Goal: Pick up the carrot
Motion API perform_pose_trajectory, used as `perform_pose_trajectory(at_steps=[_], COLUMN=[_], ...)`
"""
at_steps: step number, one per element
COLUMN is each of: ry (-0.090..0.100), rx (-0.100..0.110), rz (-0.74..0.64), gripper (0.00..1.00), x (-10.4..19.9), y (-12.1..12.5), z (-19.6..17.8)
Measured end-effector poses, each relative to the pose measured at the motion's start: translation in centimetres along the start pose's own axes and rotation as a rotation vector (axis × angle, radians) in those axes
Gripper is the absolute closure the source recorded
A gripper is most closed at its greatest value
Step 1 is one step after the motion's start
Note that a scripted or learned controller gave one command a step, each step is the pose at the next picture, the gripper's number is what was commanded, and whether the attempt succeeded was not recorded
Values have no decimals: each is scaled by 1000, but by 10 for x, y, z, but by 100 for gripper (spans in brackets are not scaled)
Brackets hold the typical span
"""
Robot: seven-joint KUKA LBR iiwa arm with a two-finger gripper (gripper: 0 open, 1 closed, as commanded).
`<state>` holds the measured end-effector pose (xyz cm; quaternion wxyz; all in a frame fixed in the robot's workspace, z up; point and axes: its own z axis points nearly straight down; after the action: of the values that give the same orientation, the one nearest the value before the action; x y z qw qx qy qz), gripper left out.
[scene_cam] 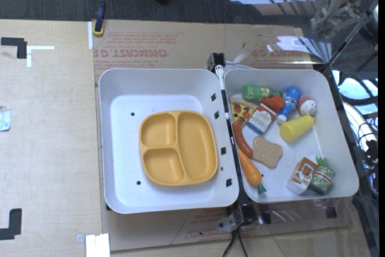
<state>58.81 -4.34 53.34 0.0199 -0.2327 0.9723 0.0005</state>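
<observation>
I see the carrot [250, 169] along the right bin's [340, 129] left wall — a hot dog [240, 137] at its upper end, a bread slice [267, 152] just beside it. The yellow plate [178, 147] sits in the left bin [114, 147].

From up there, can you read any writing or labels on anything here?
Cardboard sheet behind the bins: red printed lettering, upside down and mirrored from here, too blurred to quote.
Small cartons and in the right bin: printed fronts, too small to read.
No other text is readable.
</observation>
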Motion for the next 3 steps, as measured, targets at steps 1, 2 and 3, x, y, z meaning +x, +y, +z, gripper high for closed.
perform_pose_trajectory(at_steps=[1, 2, 3], ry=[0, -7, -6], rx=[0, 1, 1], rz=[0, 3, 3], gripper=[0, 100, 0], x=[0, -2, -2], y=[0, -2, -1], z=[0, -9, -9])
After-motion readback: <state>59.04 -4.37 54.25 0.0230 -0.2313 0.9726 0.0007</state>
